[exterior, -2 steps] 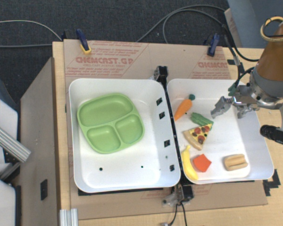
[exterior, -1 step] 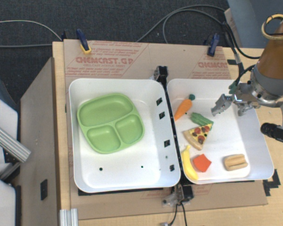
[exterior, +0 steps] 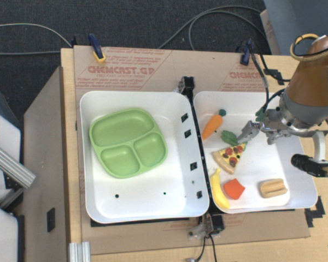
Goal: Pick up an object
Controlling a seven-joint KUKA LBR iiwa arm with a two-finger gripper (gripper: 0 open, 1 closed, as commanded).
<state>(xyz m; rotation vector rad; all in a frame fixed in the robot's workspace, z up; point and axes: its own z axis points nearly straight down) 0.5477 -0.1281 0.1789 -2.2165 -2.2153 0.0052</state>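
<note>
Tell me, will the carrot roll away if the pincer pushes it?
Probably a bit. The carrot looks round and tapered, so a sideways nudge may swing it in a curve. It seems a stiff, light toy. It lies near the bin wall, which would likely stop it.

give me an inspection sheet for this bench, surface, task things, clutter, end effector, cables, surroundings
surface: two white bins side by side, left bin and right bin, on a cardboard sheet
job's things: in the right bin, carrot, green piece, pizza slice, banana, red block, bread roll
clutter: green divided plate in the left bin
end effector: end effector over the right bin by the green piece; nothing seen between its fingers
cables: black cables behind the bench, another at the front edge
surroundings: dark floor, clamps on the cardboard
</note>
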